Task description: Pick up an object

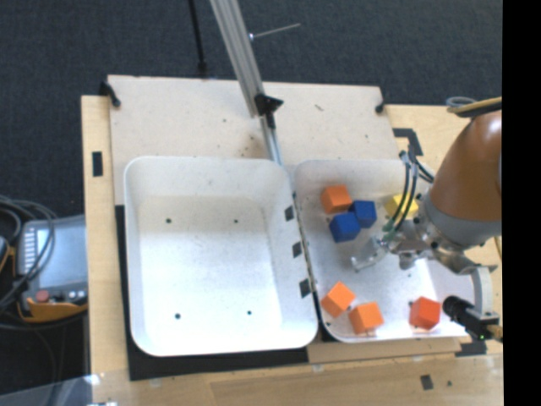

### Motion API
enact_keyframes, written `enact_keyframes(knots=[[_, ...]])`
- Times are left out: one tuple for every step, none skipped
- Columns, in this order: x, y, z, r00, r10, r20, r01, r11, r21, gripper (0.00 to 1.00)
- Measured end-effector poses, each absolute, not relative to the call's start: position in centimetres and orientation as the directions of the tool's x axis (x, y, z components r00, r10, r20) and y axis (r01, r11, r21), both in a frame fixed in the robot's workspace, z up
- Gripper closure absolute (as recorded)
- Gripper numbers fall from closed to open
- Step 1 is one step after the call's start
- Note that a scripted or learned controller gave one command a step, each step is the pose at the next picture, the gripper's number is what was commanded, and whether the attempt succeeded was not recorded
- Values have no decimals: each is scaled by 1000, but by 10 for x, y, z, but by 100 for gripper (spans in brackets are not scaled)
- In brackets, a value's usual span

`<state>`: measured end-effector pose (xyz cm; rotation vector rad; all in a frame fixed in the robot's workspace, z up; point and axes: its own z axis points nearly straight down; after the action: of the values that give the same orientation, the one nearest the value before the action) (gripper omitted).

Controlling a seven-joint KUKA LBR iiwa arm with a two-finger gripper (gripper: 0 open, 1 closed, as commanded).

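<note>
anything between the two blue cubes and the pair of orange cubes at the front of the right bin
Nothing: in the camera view, only bare white bin floor separates the blue cubes from the front orange cubes. The gripper hangs just right of that stretch.

Two shallow white plastic bins [211, 252]: matt, speckled | pale wooden bench [254, 383]: smooth | grey aluminium strut [237, 49] behind bins: brushed metal | floor: dark carpet [76, 32], rough

On my feed the left bin [211, 256] sits on the wooden bench [97, 227], its floor speckled with a few dark dots. A slanted aluminium rail [237, 45] runs down from the top to the seam between the bins. Behind them lies a pale board [186, 117]. At far left I see a teach pendant [46, 260] with dark cables [13, 214], over dark carpet [84, 24].
</note>
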<state>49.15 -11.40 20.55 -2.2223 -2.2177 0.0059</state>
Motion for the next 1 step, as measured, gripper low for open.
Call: enact_keyframes(knots=[[493, -116, 142, 2, 1000, -1, 1000, -2, -5, 0]])
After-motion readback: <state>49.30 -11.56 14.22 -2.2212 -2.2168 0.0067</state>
